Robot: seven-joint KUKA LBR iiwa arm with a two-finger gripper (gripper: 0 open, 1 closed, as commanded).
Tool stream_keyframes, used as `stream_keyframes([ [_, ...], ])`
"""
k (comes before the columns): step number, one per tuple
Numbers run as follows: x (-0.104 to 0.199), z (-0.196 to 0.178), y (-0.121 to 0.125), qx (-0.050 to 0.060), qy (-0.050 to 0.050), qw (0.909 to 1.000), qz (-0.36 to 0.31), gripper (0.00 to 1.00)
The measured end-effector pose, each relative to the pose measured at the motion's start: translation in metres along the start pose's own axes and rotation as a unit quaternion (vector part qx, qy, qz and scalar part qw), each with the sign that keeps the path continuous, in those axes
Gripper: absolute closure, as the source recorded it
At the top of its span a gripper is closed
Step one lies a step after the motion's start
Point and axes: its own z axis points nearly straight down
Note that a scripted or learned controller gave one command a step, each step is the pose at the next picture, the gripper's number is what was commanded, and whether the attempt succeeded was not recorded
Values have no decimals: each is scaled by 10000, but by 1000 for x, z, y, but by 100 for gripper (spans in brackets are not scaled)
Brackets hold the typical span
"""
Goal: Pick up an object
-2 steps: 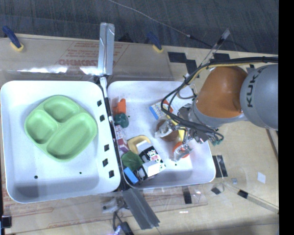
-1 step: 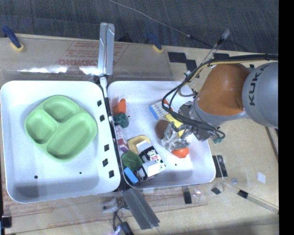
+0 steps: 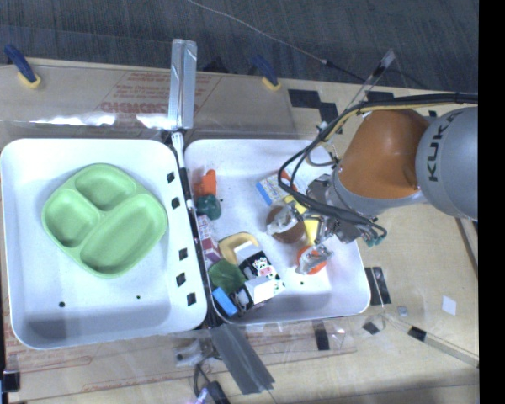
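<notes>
Nearest the camera, along the front wall of the right bin [image 3: 353, 297], lies a tight clutter: a blue piece [image 3: 223, 303] in the corner, a dark green lump [image 3: 225, 274] just behind it, a white box with a black-and-white print [image 3: 259, 278] touching both, and a yellow-rimmed piece [image 3: 239, 246] just behind those. A little to the right, an orange-and-white object [image 3: 313, 261] sits on the bin floor directly under the gripper [image 3: 318, 241], with a brown rounded object [image 3: 280, 220] just beside it on the left. Whether the pincer is apart, together or clamped on anything cannot be told — the wrist, cables and housing cover it from above.

Further back, an orange carrot-like toy [image 3: 208, 183] and a teal piece [image 3: 207, 204] lie against the divider, and a blue-and-white packet [image 3: 269, 190] lies near the arm's cables. The left bin [image 3: 17, 225] holds a green three-compartment plate [image 3: 106, 217], well apart from the arm [image 3: 387, 162].

The step in hand looks like the descent onto a target, probably the orange-and-white object or its brown neighbour. The next move likely calls for closing squarely on one item alone, then lifting straight up — the two lie close enough that a pinch could catch both or nudge one aside.
</notes>
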Motion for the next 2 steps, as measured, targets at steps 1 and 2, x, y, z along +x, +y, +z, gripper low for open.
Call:
stream_keyframes([
  [1,-11,12,61,10,-13,9985,538,0],
  [2,-74,10,65,26,-28,9927,1201,0],
])
